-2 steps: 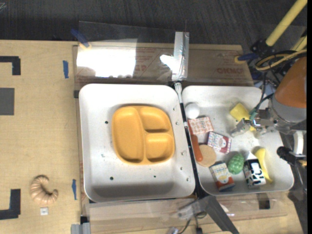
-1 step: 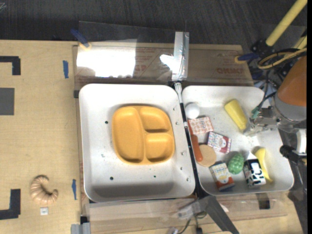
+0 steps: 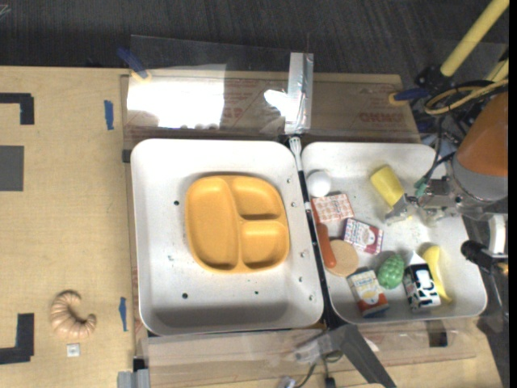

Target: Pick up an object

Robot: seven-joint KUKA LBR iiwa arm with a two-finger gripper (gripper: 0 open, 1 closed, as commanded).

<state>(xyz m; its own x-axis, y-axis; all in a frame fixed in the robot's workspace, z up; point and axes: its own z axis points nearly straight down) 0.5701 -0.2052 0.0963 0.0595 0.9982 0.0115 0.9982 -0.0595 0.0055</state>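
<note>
The right bin holds several small items. Among them are a yellow block, a white ball, two red-and-white cartons, a hot dog, a tan disc, a green broccoli, a banana and a black-and-white box. My gripper reaches in from the right. It hangs low over the bin, just below the yellow block and right of the upper carton. I see nothing held in it.
In the left bin lies an orange divided plate. A toy croissant lies on the bench at the far left. A clear plastic sheet stands behind the bins. Cables and a yellow pole are at the upper right.
</note>
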